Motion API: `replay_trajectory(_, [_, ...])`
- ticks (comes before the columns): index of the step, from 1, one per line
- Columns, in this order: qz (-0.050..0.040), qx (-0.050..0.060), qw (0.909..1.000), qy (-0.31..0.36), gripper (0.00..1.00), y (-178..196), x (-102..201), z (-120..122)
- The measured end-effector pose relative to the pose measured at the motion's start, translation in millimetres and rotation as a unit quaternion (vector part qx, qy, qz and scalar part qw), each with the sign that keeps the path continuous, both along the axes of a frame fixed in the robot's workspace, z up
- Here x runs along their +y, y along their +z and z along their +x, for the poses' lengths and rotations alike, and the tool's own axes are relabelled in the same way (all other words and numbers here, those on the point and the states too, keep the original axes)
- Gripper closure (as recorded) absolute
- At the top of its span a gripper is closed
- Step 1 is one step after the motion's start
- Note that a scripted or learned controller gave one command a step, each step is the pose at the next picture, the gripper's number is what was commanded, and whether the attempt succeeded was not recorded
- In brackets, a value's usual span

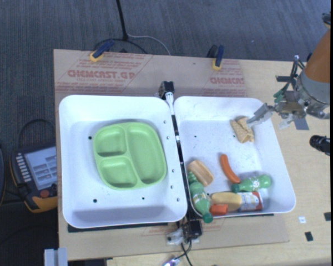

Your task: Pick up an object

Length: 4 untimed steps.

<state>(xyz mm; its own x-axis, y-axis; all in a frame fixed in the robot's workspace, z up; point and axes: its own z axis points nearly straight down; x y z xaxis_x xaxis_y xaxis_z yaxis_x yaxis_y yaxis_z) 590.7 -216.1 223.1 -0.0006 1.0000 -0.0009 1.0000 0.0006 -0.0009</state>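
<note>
While the arm (322, 65) is reaching in from the right, the gripper (265, 113) is hanging over the right bin's (277, 148) upper right corner, its grey fingers pointing left toward a tan cracker (242, 129). One finger tip is sitting just beside the cracker's upper end; whether it is touching, I cannot tell, and nothing is showing between the fingers. How wide they are standing I cannot tell either (the view blurs them into one grey wedge).

The cracker is lying apart from the other things, in the bin's upper half. Lower down, a bun (201, 172) is lying near the left wall, and an orange carrot (229, 168) is lying slantwise just to its right. Along the lower wall a heap is crowding together: a green bottle (199, 198) below the bun, a yellow banana (225, 198), a small red piece (218, 208) under it, a can (251, 201) lying on its side, and a green toy (254, 182) resting above the can.

The left bin (77, 148) is holding a green plate (131, 155) with three compartments, lying flat near its middle. Both bins are sitting on a brown board (100, 73), held by two clamps (101, 51) at its far edge.
</note>
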Motion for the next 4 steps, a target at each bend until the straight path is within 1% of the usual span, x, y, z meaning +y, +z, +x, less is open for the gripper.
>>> replay_trajectory(1, [0.0004, 0.000, 0.9988, -0.048, 0.00, -132.1, 51.9, -41.2])
replay_trajectory(2, [-0.0047, -0.007, 0.9908, 0.135, 0.00, -134.5, 52.3, -68.1])
replay_trajectory(3, [-0.0087, -0.007, 0.9767, 0.214, 0.00, -133.9, 73.3, -71.0])
replay_trajectory(4, [-0.0062, -0.008, 0.9766, 0.215, 1.00, -123.4, 75.8, -70.0])
